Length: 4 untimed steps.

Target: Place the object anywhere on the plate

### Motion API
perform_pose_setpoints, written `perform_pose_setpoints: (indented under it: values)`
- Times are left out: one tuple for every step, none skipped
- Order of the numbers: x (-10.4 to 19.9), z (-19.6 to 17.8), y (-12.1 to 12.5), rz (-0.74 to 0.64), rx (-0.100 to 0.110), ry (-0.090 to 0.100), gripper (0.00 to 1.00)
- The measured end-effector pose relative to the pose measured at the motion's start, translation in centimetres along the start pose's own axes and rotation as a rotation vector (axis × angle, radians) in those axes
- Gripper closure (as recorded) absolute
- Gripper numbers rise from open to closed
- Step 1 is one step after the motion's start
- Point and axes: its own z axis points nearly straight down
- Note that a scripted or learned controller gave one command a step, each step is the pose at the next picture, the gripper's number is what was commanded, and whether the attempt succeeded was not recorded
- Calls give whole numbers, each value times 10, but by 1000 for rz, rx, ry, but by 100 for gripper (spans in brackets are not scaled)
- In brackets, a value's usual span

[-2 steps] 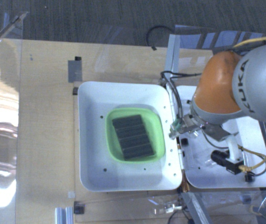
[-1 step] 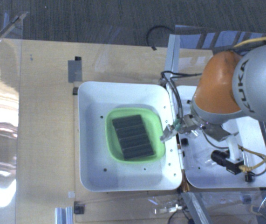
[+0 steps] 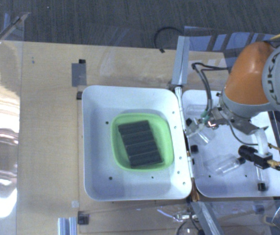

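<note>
Object [image 3: 140, 144] lies flat on green plate [image 3: 117, 136].

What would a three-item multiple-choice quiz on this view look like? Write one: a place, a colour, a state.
1. Where is the plate?
A. left bin
B. right bin
C. on the bench outside both bins

2. What colour is the plate?
A. red
B. green
C. blue

3. How does the dark block lie?
A. hanging from the arm
B. on the right bin's floor
C. flat on the plate

Key:
1 A, the plate sits in the left bin.
2 B, its rim is bright green.
3 C, the ridged block rests within the plate's rim, apart from the arm, which is over the right bin.
</note>
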Motion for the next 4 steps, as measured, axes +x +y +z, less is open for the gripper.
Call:
perform_pose_setpoints:
  values:
    - [0,-9,3,-5,-3,0,100]
    - [74,1,-18,-171,2,2,100]
    - [74,0,-18,-170,1,1,0]
    - [74,-8,-16,-172,0,2,100]
